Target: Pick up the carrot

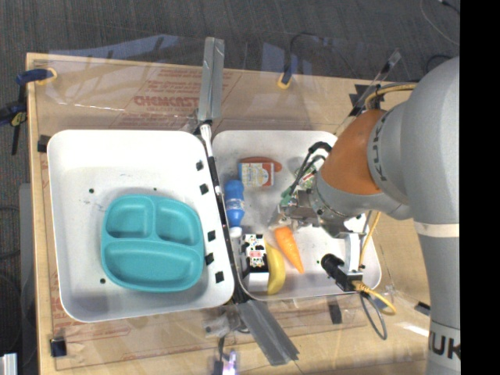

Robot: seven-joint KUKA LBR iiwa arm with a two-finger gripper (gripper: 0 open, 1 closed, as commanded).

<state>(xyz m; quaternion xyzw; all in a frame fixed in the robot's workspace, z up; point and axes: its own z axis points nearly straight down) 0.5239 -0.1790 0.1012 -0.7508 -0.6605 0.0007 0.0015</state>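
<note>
Trouble, we judge, could come from crowding: the carrot (288, 248) lies in the right bin (234, 143) just beside the banana (276, 270), so a closing grip may nudge either one aside. Our gripper (295, 209) hangs over the carrot's upper end, and we cannot tell how its jaws stand. We read "KUKA" along the arm (426, 147); the red packet (258, 173) carries print too small to read.
</note>
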